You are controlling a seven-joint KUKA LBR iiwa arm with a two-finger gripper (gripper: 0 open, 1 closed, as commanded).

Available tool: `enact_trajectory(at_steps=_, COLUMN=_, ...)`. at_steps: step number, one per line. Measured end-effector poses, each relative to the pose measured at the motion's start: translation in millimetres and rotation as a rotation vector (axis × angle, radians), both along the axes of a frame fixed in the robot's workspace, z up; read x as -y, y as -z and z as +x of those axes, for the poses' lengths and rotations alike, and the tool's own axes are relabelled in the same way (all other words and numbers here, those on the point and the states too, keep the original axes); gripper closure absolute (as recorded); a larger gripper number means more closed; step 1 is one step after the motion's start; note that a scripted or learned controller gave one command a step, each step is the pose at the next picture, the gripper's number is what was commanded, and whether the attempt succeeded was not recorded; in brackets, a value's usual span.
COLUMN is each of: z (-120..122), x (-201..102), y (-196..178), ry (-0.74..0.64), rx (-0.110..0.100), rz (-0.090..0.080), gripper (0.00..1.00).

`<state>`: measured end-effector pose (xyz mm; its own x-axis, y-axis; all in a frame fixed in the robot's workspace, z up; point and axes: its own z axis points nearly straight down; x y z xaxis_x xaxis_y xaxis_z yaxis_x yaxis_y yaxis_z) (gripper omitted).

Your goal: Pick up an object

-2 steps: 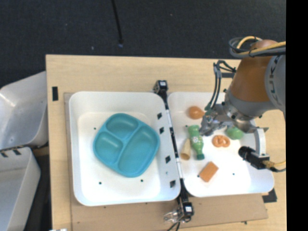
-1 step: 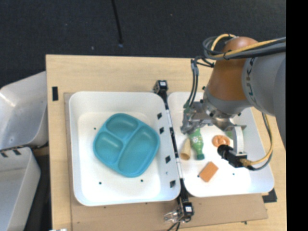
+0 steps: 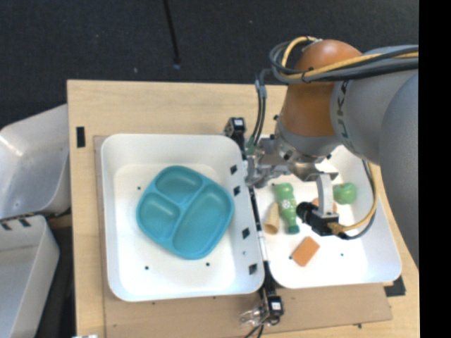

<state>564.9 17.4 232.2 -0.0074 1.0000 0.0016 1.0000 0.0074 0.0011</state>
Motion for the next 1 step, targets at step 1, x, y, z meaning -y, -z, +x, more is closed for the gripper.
enact_trajectory(at_steps=1, z=17.4, x=-52.7, y=-13.8, ry=-0.001, rx=0.0, rz=0.0, gripper=1.0)
